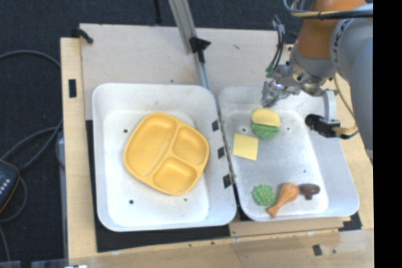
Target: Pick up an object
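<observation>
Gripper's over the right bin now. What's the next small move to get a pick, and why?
Probably a short drop, nudged slightly toward the front of the bin. The gripper sits at the back edge of the right bin, just behind the yellow-and-green toy, the nearest item. Nothing shows between its fingers. The yellow square lies beside the toy, so descend carefully.

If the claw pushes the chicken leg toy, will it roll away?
The chicken leg would probably pivot rather than roll far: it is fat at one end and thin at the other. It lies beside the broccoli and mushroom, so it would likely bump them. It looks like light, stiff plastic.
</observation>
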Controlling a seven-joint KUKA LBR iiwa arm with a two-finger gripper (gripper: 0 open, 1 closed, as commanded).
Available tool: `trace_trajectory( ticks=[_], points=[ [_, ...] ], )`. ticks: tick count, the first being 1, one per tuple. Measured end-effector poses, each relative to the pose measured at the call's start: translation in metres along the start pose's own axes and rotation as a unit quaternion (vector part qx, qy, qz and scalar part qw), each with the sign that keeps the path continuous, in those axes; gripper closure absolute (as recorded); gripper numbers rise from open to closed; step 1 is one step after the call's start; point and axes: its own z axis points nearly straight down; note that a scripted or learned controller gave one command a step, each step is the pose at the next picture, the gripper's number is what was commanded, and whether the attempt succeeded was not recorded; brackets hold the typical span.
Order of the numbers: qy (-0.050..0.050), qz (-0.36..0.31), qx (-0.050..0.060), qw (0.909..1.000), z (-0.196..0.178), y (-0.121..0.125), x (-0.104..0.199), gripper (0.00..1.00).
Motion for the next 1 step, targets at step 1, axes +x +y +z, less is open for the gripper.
trace_trajectory(
  ticks=[1],
  points=[
    [0.000, -0.002, -0.001, 1.0000, -0.0621, 0.0006, 0.0064, 1.00]
  ],
)
